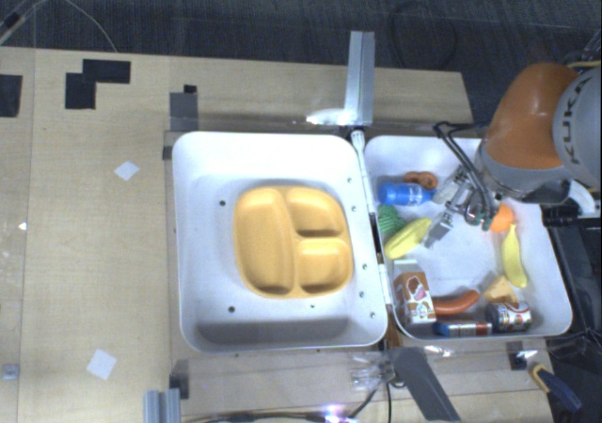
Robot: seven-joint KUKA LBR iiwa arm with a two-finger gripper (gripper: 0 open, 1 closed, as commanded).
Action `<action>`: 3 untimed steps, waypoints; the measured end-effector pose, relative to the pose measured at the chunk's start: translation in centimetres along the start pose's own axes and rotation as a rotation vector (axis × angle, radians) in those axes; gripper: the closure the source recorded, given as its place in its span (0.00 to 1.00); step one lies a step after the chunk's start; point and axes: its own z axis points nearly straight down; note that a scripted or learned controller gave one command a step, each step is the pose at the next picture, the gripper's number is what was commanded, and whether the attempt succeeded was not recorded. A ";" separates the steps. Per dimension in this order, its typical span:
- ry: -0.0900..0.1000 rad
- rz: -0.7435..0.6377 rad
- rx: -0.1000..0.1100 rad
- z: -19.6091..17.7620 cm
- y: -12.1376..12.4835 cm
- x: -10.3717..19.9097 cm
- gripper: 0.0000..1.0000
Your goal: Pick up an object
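The right bin point(555, 313) holds several small items. My gripper point(446, 216) hangs over its middle, open, with nothing between its fingers. Just left of the fingertips lies a yellow-green corn cob point(406, 238), close to them, and I cannot tell whether they touch. A blue bottle point(406, 194) lies above the cob, with a green piece point(387, 221) at the bin's left wall. A yellow banana point(513, 259) and an orange carrot point(505, 217) lie to the gripper's right. Near the front sit a brown can point(414, 294) and a red sausage point(455, 301).
The left bin point(202, 318) holds a yellow divided plate point(290, 241). A second can point(513, 318) and a thin red and black tube point(461, 327) lie along the right bin's front wall. The orange-banded arm point(531, 130) covers the bin's back right corner.
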 end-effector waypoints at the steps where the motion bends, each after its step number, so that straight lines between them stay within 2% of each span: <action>1: -0.002 0.129 -0.001 1.7 2.3 1.1 0.00; 2: 0.017 0.345 0.010 1.7 4.3 -1.3 0.00; 3: -0.009 0.334 -0.005 0.4 4.9 -1.9 1.00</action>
